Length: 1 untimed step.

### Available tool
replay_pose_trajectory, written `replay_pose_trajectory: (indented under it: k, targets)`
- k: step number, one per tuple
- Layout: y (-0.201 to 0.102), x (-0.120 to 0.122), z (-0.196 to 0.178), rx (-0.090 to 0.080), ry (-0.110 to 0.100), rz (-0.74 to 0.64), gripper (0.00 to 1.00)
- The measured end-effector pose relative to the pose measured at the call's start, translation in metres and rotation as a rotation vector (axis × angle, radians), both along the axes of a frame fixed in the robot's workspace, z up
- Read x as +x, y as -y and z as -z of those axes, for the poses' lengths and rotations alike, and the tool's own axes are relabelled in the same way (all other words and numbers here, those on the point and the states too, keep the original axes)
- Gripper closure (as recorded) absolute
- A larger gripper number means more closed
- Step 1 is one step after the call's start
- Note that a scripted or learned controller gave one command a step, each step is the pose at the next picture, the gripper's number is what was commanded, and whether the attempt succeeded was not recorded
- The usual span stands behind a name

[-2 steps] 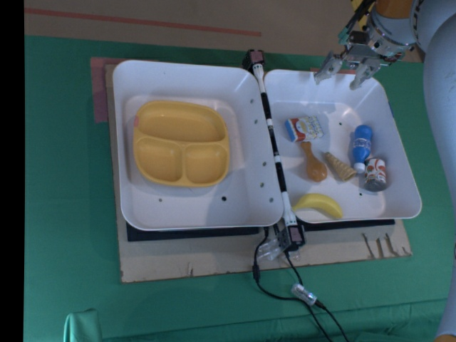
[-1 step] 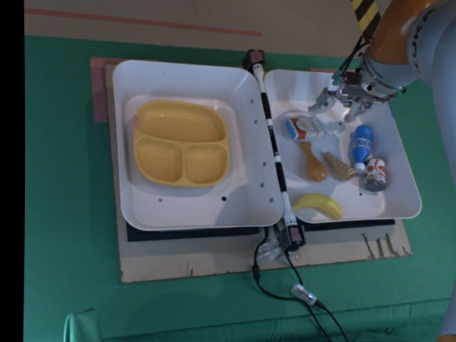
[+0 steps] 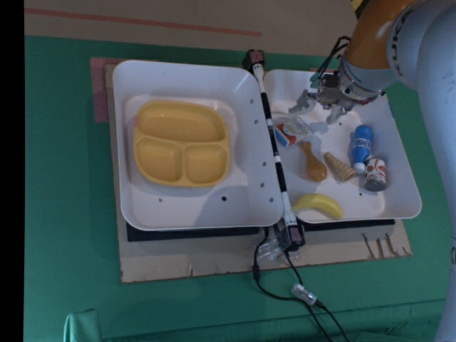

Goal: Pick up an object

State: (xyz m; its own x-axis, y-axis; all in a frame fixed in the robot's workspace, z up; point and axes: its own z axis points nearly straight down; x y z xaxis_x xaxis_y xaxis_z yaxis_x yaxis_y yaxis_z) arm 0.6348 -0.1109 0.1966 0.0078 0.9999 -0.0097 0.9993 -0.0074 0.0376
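We see the bench (image 3: 64, 191), green cloth with a cardboard sheet under two white bins. The arm (image 3: 399, 27) comes in from the right, grey with the orange band, bent down over the right bin (image 3: 399, 162). The left bin (image 3: 142, 198) holds a yellow divided plate (image 3: 182, 144), nothing else. The right bin holds the small stuff: a banana (image 3: 318, 204) near the front wall, a blue bottle (image 3: 360, 144), a small can (image 3: 375, 174) just beside it, an ice cream cone (image 3: 340, 166), a drumstick (image 3: 312, 162), and a white carton (image 3: 287, 131) with red and blue print by the divider.

The end effector (image 3: 322, 105) hovers over the back part of the right bin, fingers spread apart, nothing between them.

We judge the carton the nearest target: it lies just toward the front-left of the end effector, close to the divider strip (image 3: 274, 148). Its long axis runs roughly across the bin, slightly tilted. The drumstick lies further toward the front, long axis pointing front-to-back. The next move likely calls for a short shift left and a descent; the divider wall may crowd one finger.
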Motion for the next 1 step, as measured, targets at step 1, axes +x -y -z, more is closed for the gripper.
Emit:
replay_pose_trajectory:
  k: [1]
  targets:
    - [0.0034,-0.0015,-0.0085,-0.005,-0.003,0.006,1.00]
